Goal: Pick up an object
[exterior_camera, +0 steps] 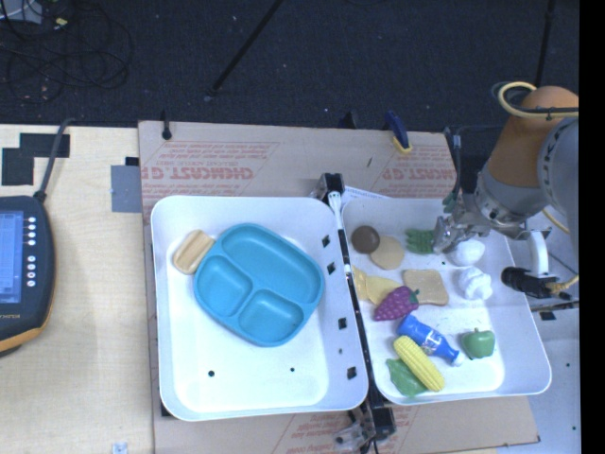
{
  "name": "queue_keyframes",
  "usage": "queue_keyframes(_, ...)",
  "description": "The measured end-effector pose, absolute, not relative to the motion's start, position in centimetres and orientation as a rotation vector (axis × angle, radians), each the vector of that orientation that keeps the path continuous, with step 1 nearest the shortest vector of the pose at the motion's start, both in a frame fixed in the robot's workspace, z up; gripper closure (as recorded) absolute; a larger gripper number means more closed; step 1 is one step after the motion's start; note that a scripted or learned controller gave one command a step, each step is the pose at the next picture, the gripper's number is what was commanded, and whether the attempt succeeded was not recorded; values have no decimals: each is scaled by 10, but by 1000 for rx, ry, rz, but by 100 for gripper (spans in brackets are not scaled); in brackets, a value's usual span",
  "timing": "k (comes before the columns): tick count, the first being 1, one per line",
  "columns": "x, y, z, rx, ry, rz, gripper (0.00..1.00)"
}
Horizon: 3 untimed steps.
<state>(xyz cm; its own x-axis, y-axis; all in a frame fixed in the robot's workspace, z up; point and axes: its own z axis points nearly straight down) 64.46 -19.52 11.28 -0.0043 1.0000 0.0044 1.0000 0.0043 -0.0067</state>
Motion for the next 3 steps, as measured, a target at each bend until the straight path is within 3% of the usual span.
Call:
queue_keyframes(1, 645, -188, 112, -2195, -2220, -3, 0)
queue_keyframes(2, 610, -181, 85, -2211, -2217, -5, 0)
queue_keyframes(3, 645, -128, 86, -2215, -2225, 0, 0)
